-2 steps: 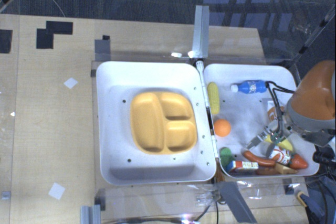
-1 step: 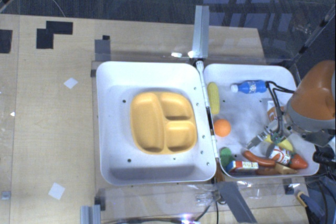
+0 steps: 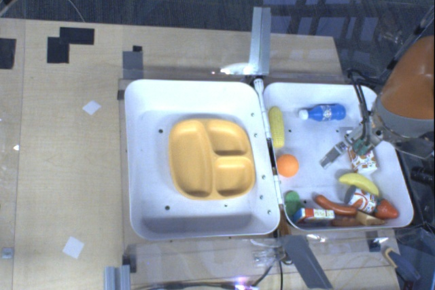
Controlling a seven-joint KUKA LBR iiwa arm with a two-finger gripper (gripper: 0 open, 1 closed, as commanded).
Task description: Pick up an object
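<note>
— What's lying nearest the camera?

— In the bin (image 3: 314, 139) on the camera's right, a heap against the front wall: a green piece (image 3: 292, 200) in the corner, a red bottle (image 3: 314, 215) lying flat beside it, a sausage (image 3: 333, 203) across the top of that, then a small can (image 3: 363, 201) and a red piece (image 3: 386, 210) at the end. They touch or overlap one another.

— And a bit further back?

— A banana (image 3: 359, 181) just behind the can. Across the bin floor, near the wall shared with the other bin, an orange ball (image 3: 288, 165) sits alone.

— Where's your hand?

— My gripper (image 3: 358, 143) is over the middle of that same bin, behind the banana, with a small printed packet (image 3: 364, 160) right at its near side. I cannot tell whether I touch the packet. I cannot tell whether my hand is spread or pressed together, and I see nothing pinched in it.

— Beyond that?

— A corn cob (image 3: 276, 127) lies along the shared wall, and a blue bottle (image 3: 324, 113) lies on its side near the far wall, well apart from my hand. My arm (image 3: 408, 95) comes in over the bin's right rim.

— The other bin?

— The other bin (image 3: 139, 166) holds a yellow divided plate (image 3: 209, 158) in its middle. Both bins sit on the wooden bench (image 3: 61, 146).
</note>
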